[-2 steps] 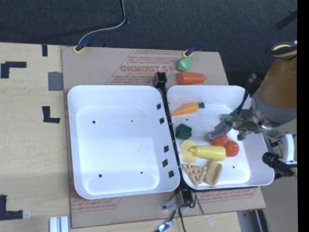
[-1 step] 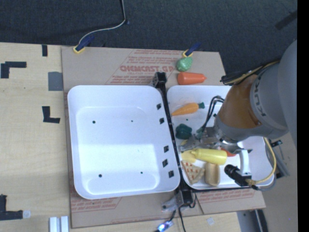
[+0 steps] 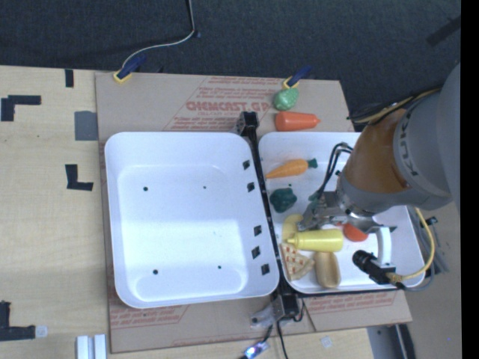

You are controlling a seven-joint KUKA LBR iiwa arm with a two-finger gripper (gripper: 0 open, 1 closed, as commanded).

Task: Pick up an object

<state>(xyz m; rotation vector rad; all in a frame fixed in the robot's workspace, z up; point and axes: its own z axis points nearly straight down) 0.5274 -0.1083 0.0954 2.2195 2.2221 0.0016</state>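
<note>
The right bin holds several toy foods. An orange carrot lies near its back, and a dark green piece sits by the left wall. A yellow mustard bottle, a tan bread roll, a waffle-patterned slice and a small red piece crowd the front. My gripper hangs low over the front half, just above the mustard bottle. Nothing shows between its fingers.
The left bin stands beside the right one, with a black divider between them. An orange carrot and a green toy lie on the cardboard behind the right bin. The arm comes in from the right.
</note>
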